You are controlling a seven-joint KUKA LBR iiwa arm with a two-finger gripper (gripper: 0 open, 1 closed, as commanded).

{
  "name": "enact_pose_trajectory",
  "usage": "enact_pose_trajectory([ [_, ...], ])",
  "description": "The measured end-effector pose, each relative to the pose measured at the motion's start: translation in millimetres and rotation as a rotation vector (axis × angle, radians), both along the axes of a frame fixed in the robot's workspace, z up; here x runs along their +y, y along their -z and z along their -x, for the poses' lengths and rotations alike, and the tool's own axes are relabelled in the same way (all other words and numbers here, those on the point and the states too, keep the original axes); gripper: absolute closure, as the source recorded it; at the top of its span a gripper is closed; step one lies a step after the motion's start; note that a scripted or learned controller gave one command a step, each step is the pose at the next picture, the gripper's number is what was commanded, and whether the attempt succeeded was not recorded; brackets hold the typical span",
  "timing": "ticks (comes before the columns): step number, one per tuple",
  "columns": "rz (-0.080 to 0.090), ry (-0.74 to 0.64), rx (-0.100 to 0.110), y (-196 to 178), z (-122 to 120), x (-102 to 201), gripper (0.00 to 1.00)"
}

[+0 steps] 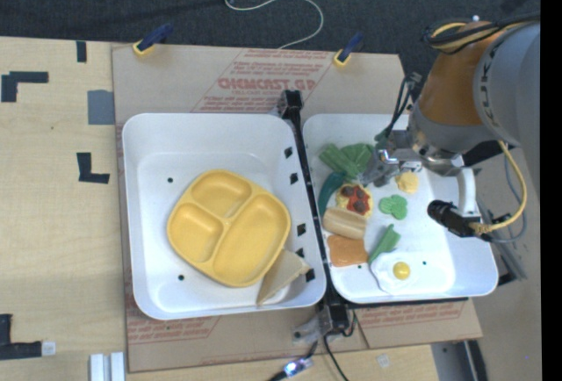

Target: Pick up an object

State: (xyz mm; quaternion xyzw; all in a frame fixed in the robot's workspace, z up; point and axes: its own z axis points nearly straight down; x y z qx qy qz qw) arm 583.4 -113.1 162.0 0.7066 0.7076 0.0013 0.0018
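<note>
Camera view: yellow plate (230, 226) in left bin (145, 151); toy food (351, 212) in right bin (457, 269).

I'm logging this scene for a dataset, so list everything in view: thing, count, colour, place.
bins: 2, white, side by side on cardboard
divided plate: 1, yellow, left bin
wedge piece: 1, beige, left bin near corner
leafy greens: 1, green, right bin far left
pizza slice: 1, red-topped, right bin
bread roll: 1, tan, right bin
orange slab: 1, orange, right bin
fried egg: 1, white and yellow, right bin near edge
broccoli piece: 1, green, right bin
clamps: 2, blue-yellow, cardboard's far edge
arm: 1, grey and orange, right
gripper: 1, over right bin
</note>
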Motion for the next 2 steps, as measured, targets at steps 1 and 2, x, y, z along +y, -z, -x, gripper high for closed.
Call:
enact_pose_trajectory([
  [1,0.001,0.002,0.000,-55.8,4.5,-8.5,1.00],
  [2,-0.001,0.001,0.005,-62.5,4.3,-8.2,1.00],
])
